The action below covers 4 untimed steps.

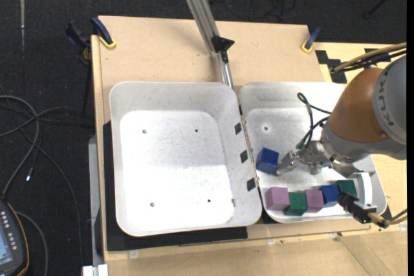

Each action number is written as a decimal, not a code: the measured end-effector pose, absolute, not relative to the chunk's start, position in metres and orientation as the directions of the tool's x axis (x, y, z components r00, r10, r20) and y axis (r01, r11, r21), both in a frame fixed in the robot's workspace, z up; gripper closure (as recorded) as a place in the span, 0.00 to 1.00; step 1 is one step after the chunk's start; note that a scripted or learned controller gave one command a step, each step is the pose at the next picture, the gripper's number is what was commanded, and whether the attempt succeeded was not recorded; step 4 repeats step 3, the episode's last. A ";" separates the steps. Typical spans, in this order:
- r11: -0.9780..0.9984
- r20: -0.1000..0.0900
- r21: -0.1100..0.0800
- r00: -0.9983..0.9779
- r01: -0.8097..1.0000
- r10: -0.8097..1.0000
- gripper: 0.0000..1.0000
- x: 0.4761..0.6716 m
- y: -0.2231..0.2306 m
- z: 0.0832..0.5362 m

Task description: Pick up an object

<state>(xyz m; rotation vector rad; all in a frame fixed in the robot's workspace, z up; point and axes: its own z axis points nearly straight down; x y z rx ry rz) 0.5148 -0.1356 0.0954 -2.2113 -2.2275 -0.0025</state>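
The left bin carries nothing I can pick out beyond a few dark specks on its floor. Past the shared rim, in the right bin, the blue cube sits near the bin's left wall, about midway along it, one corner turned up so it reads as a small tilted block with a darker shaded face. My jaws come in just to its right, the tips touching or nearly touching its side; I cannot tell how wide they stand, since my own wrist and cabling blur them. Along the bin's near edge lies a row: a pale purple cube, a dark green cube, a second purple cube, a second blue cube, then a second green cube, partly cut off by my arm, whose orange band hides the bin's right side.
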 end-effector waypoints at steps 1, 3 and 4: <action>-0.001 -0.018 0.008 0.001 1.000 1.000 0.00 0.560 -0.113 0.097; -0.007 0.000 -0.004 0.007 1.000 1.000 0.00 0.549 -0.219 0.095; -0.007 0.000 -0.004 0.007 1.000 1.000 0.00 0.549 -0.219 0.095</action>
